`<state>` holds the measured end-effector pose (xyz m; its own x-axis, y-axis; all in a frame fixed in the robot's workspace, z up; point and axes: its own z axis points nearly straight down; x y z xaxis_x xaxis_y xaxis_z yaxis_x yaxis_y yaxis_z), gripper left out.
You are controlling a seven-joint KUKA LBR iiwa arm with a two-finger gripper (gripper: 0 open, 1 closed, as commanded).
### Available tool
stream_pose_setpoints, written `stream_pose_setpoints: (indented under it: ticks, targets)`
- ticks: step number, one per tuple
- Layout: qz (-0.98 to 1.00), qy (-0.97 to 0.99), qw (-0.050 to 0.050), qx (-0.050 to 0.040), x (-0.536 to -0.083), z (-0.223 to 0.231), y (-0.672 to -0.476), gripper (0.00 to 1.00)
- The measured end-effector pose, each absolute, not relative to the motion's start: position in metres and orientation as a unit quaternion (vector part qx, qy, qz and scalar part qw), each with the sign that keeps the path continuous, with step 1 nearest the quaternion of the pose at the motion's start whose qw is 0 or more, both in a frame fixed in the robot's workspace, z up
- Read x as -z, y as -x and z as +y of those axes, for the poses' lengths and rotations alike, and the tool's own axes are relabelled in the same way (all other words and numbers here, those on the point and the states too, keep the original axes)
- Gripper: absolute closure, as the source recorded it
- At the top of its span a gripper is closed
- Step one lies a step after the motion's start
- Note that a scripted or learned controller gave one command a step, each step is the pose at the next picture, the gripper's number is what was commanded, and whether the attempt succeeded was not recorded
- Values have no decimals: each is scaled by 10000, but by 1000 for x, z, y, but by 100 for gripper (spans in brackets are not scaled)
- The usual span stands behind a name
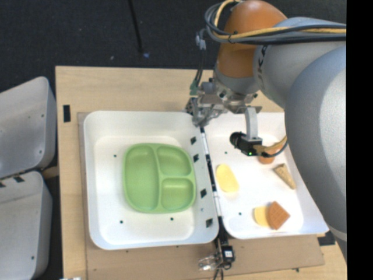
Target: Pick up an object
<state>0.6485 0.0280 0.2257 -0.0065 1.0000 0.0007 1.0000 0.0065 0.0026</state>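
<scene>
The gripper (201, 111) is hanging over the bins' shared wall, far side; open or closed, I cannot tell. A yellow oval piece (227, 178) is lying in the right bin (243, 198).

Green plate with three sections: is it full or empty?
Empty: the green three-section plastic plate shows bare green in every section.
</scene>
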Motion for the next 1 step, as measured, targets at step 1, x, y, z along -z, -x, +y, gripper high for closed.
stream_pose_setpoints:
  ticks: [1]
  targets:
    - [7098, -7044, 3, -18, -245, 83, -647, 100]
